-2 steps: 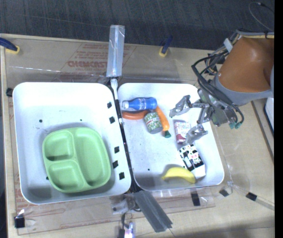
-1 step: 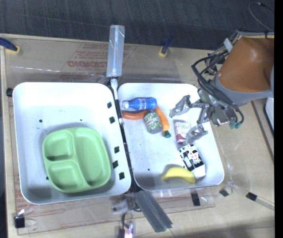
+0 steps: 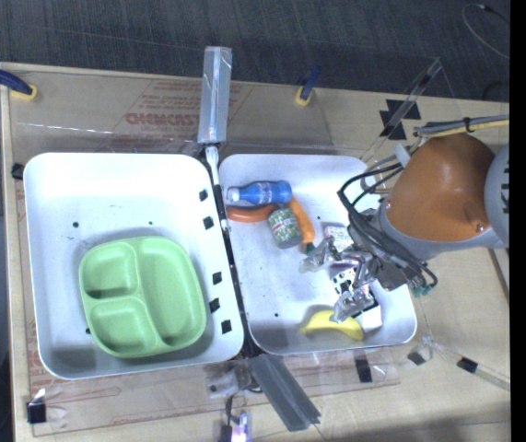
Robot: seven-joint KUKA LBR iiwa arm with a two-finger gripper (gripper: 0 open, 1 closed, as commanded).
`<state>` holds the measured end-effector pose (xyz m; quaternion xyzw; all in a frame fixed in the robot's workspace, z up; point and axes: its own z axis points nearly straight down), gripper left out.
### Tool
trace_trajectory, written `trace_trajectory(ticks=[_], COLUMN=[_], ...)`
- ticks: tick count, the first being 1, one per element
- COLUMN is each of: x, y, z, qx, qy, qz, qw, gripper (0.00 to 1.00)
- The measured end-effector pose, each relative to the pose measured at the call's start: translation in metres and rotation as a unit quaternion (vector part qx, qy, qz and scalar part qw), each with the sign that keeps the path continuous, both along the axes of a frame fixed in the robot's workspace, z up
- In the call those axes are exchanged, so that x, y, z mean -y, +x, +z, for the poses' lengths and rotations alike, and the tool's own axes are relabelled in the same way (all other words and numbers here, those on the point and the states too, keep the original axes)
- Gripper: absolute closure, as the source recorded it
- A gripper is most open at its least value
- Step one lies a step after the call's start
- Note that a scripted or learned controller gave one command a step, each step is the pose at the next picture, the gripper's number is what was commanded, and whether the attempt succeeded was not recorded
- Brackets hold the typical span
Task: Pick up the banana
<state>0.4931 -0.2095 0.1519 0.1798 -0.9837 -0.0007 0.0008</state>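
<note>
The banana (image 3: 333,325) lies on the floor of the right bin (image 3: 272,330), directly under the gripper (image 3: 355,304) and apparently touching it. Whether the gripper is spread or pinching, I cannot tell. Nothing lifted yet; grasp and lift remain.

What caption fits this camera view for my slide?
End effector poised over the banana at the right bin's front edge; green tray in the left bin.

Readable text: very little.
Faint red mirrored printing on the wooden bench (image 3: 166,109) behind the bins cannot be read. The blue bottle (image 3: 261,193) label is too small to read.
</note>
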Motion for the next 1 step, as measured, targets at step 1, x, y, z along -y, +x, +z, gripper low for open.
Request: trace_trajectory(ticks=[1], x=[-0.0357], y=[0.0142], z=[0.0507], qx=[0.002], qy=[-0.0007], qz=[0.037], qw=[0.9993], gripper=[0.0])
